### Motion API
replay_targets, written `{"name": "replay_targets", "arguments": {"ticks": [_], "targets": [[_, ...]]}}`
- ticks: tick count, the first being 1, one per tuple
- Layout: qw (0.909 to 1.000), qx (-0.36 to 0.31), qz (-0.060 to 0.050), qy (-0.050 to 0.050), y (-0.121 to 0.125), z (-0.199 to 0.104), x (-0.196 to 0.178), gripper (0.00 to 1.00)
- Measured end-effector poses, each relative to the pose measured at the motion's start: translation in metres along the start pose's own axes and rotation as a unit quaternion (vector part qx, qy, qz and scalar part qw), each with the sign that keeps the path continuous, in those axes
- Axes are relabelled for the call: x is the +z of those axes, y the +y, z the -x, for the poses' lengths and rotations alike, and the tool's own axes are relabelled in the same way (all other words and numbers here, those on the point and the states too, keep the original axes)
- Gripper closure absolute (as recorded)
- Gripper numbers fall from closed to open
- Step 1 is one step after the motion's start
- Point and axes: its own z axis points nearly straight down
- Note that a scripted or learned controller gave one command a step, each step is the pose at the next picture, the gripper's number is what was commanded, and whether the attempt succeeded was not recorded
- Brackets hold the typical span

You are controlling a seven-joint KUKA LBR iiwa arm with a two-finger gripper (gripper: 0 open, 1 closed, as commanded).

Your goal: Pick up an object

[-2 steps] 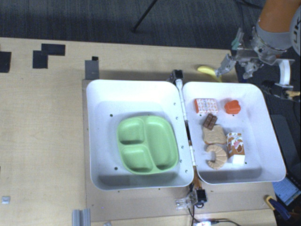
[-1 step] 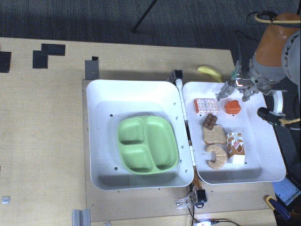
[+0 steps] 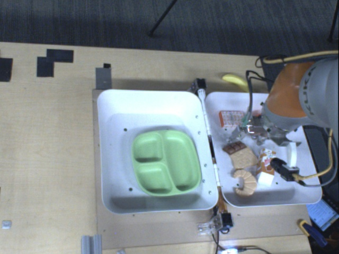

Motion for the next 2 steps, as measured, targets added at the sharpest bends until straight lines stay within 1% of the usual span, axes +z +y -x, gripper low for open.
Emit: {"name": "replay_targets", "arguments": {"ticks": [1,2], "targets": [[1.0,0.0,0.003,0.0,0.0022,-0.0004,-0.0119,1.0],[1.0,0.0,0.003,0.0,0.0021,-0.0004,-0.0118,0.0]]}}
